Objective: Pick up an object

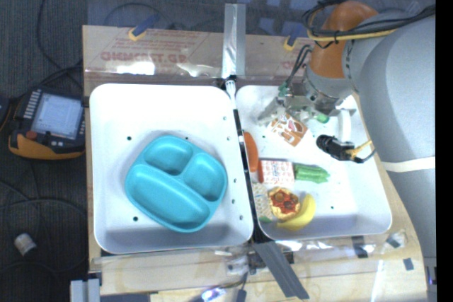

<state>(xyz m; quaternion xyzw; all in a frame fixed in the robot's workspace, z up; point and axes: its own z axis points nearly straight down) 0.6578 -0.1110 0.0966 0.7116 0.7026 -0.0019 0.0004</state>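
Camera view: right bin (368, 212) carries loose pick targets: snack packet (289, 129), carrot (250, 151), red-white box (275, 170), green piece (311, 172), banana (303, 214). Left bin (113, 117) carries blue divided plate (177, 182). Arm enters from right, wrist bent down over right bin's far corner. Pincer (301, 106) sits just above snack packet, likely target; apart or together: cannot tell. Nothing seen held.
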